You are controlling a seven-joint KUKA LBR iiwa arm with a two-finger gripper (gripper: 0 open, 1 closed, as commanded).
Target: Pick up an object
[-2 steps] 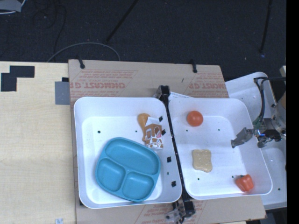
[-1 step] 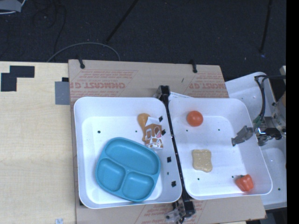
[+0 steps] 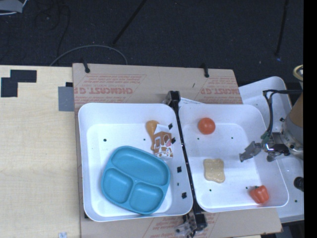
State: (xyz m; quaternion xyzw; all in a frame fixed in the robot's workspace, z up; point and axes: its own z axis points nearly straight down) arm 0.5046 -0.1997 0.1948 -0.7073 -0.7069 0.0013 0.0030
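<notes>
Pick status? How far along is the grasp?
Done: the end effector is over the right bin, near its right side. In hand: nothing visibly between its fingers. Left: the whole pick. The tomato, the beige piece and the red pepper all lie on the bin floor.

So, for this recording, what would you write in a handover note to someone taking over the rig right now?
Gripper: over the right side of the right bin, low, nothing seen between its fingers.
Right bin: a red ball toward the back, a pale flat piece in the middle, a red pepper in the front right corner.
Left bin: a blue divided plate, a small patterned packet and an orange-brown piece behind it.
Done: nothing picked up so far.
Left: grasp one thing and lift it. The pale flat piece and the pepper look nearest the gripper.
</notes>
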